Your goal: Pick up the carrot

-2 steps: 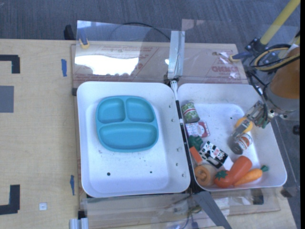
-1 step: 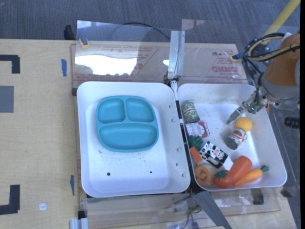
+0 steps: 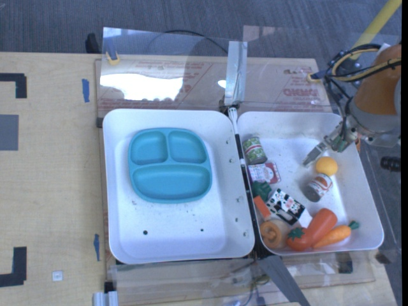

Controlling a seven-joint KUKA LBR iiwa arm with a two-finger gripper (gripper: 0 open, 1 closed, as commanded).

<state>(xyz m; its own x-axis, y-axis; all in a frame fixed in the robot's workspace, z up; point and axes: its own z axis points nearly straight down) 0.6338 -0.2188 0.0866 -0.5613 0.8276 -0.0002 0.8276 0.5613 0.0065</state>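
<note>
Reaching in above the right bin, the arm is angled down-left, its gripper seen parted and grasping nothing, just above a yellow fruit. The carrot is found at this bin's near edge beside a red pepper. A blue divided plate is held in the left bin.

Sky-blue plate in a white bin, orange carrot with green top, red-orange pepper, yellow lemon, black-and-white cow-patterned carton, green-labelled can, grey arm banded orange
</note>
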